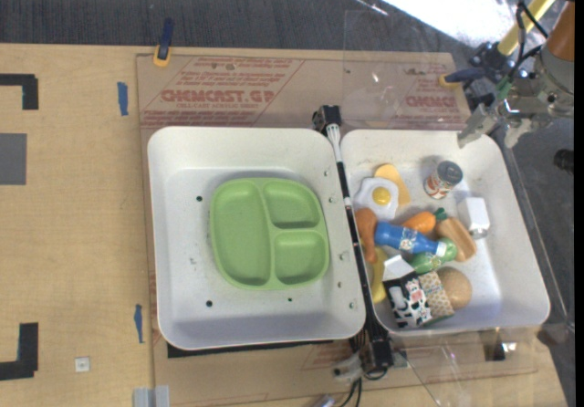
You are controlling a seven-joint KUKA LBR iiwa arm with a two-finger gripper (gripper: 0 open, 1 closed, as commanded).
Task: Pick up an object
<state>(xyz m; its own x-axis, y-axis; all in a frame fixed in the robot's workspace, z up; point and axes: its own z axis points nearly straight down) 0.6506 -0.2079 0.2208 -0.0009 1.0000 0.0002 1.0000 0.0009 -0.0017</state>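
Note:
The right bin (520,223) holds a heap of toy food: a fried egg (380,196), a small can (443,179), a white block (476,214), a blue bottle (400,234), an orange carrot (421,221), a green bottle (431,255), a cow-patterned carton (411,301) and a brown bun (454,287). My gripper (495,127) hangs above the bin's far right corner, up and to the right of the can. It looks open, with nothing between its fingers.
The left bin (173,213) holds a green divided plate (269,233). A black hinge bar (342,186) runs between the two bins. Cardboard (228,90) lies under and behind them, with a yellow clamp (164,43) at its far left edge.

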